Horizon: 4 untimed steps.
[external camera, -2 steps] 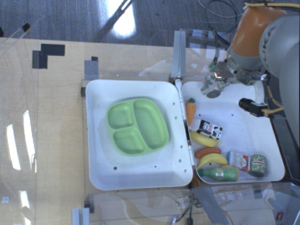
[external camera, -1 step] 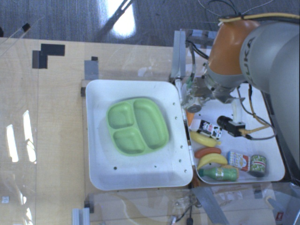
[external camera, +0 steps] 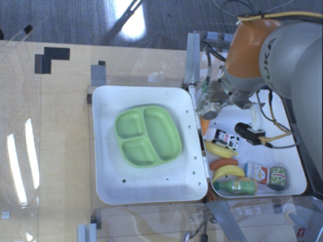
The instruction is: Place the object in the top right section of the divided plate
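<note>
Camera view: tool (external camera: 207, 110) hangs just above the orange object (external camera: 204, 123).

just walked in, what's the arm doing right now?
The arm reaches in from the right, with its gripper low over the left edge of the right bin. That bin holds the loose items: two bananas, a green bottle, a small carton, a green can and something orange just under the gripper. I can't tell whether it holds anything. The green divided plate sits in the left bin, with nothing in its sections yet.
</note>
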Available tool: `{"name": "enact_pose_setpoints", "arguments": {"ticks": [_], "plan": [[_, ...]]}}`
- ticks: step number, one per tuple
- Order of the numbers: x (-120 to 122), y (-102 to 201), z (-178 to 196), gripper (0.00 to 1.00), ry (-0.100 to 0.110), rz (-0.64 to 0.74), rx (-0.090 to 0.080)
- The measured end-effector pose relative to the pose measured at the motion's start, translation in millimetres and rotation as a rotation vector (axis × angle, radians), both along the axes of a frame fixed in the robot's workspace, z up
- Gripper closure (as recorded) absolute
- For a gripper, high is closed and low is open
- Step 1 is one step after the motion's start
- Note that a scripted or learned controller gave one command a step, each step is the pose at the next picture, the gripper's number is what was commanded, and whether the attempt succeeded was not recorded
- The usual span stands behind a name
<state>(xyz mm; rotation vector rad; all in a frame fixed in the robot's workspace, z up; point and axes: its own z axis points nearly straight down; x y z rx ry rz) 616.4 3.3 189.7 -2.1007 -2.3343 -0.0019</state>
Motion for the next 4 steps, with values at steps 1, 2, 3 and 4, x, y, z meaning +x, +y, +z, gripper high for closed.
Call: {"name": "enact_pose_setpoints", "arguments": {"ticks": [1,2,3,4], "plan": [[37.1,75.2,-8.1,1.00,-0.002,0.422,-0.001],[16.4,137.3,18.2,1.00,-0.004,0.597,-0.001],[-48.9,110.1,-13.0,1.00,-0.001,0.884,-0.001],[-64.9,103.4,9.9,1.00,-0.006,1.269,-0.002]]}}
